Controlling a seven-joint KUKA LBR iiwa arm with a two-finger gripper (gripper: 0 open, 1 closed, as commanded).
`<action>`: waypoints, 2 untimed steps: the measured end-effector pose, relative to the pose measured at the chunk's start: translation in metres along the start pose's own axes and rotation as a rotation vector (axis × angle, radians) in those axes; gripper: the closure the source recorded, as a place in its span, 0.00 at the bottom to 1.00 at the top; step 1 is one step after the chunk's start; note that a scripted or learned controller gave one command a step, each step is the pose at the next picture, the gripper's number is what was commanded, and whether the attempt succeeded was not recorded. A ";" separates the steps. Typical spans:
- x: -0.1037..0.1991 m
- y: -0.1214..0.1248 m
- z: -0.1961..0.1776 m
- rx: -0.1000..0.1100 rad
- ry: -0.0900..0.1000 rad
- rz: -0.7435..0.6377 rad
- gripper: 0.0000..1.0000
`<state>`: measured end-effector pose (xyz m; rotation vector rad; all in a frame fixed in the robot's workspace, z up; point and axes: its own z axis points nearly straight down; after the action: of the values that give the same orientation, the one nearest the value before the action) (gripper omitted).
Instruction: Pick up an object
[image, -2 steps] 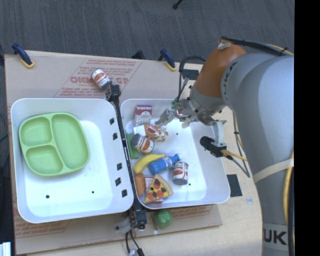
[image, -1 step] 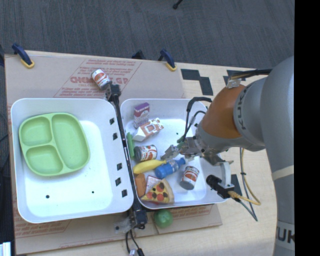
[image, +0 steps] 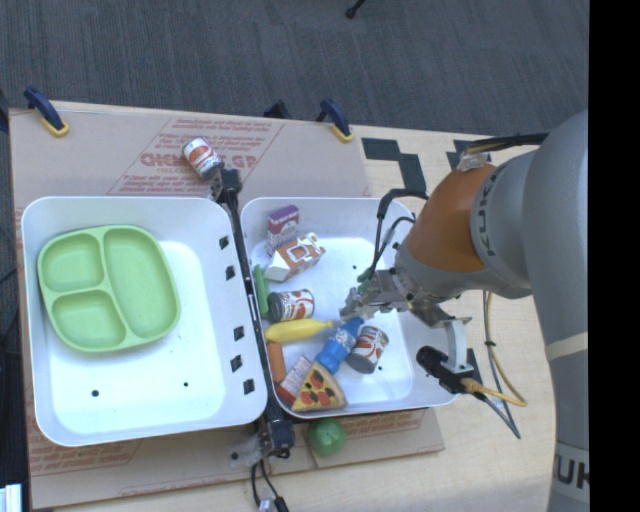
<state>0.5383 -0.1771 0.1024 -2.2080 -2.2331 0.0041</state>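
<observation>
Glossy white plastic bins (image: 60, 420), matt green plastic plate (image: 105, 290), brown cardboard sheet (image: 150, 145), pale wood-look table (image: 500, 450)

Single camera, fixed high above counter (image: 500, 440), looking down at slant. Far edge of counter toward top of frame, grey carpet beyond; near edge toward bottom. Middle distance: both white bins seen whole, left bin (image: 60, 420) with green tray, right bin (image: 400, 215) with small items. Bins sit side by side across frame, slightly rotated against picture edges. Arm (image: 500, 220) enters from right, large and close to lens, covering right bin's far-right rim. One view alone, no second view for overlap.
</observation>
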 end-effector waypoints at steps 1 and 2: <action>0.000 0.000 0.000 0.000 0.000 0.000 0.00; 0.000 0.001 -0.010 0.000 -0.001 -0.006 1.00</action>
<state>0.5391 -0.1769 0.1125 -2.2021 -2.2399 0.0059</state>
